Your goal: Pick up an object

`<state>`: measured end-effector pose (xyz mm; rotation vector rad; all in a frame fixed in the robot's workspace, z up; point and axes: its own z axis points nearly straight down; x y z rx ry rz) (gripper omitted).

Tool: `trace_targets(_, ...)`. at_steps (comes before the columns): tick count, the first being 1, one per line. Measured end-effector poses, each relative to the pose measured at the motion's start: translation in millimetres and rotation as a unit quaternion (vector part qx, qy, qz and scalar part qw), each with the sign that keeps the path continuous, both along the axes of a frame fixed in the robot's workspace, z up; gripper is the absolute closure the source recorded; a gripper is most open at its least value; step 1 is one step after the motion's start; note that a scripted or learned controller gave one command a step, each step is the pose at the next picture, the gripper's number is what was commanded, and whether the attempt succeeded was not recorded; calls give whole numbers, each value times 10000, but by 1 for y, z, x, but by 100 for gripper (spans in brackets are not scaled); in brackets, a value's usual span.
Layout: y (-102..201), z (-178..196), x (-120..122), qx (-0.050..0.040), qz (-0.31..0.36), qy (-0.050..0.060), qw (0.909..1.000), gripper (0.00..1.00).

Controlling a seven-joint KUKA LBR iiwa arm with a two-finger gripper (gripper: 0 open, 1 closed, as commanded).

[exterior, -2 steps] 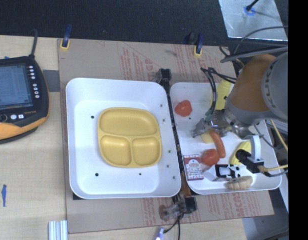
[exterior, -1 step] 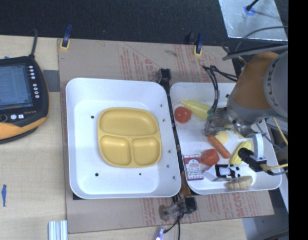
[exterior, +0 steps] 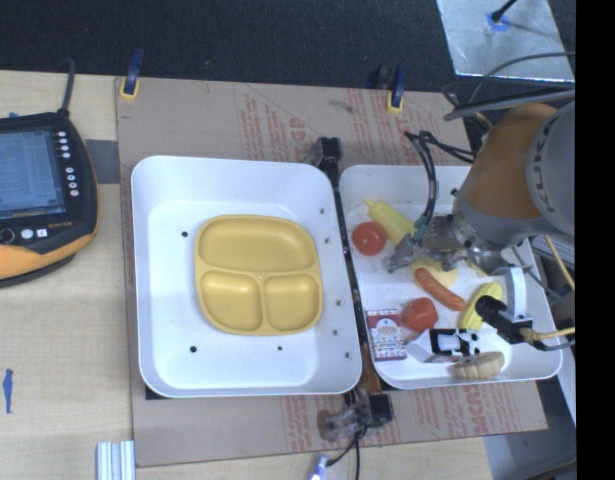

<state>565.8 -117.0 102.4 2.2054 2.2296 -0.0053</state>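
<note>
Bench [exterior: 57, 368] seen from above, covered in its middle by a cardboard sheet [exterior: 237, 118] that carries two white bins side by side. The left bin [exterior: 162, 353] holds a yellow plate [exterior: 257, 273] with three compartments, lying flat near its centre. The right bin [exterior: 387, 181] holds the loose objects for picking. The arm [exterior: 507, 178] reaches in from the right, above the right bin. A pendant [exterior: 32, 203] with a lit screen rests on the bench, well to the left of the bins. The gripper [exterior: 409, 258] hangs over the middle of the right bin; whether it is apart or together cannot be told, and nothing is seen held in it. Beside it to the left lies a tomato [exterior: 368, 238], with a yellow piece [exterior: 387, 214] just behind. A carrot [exterior: 442, 290] lies just in front of the gripper, near a red piece [exterior: 419, 314]. A small carton [exterior: 385, 336] sits by the front left corner, and a beige piece [exterior: 479, 366] by the front wall.
</note>
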Motion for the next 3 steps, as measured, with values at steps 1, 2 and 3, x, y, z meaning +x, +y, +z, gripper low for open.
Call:
trace_targets(1,-1,10,0,-20,20,-12,10000,100)
trace_targets(2,-1,10,0,-22,23,-12,10000,0)
trace_targets(3,20,-11,-55,30,-25,36,10000,0)
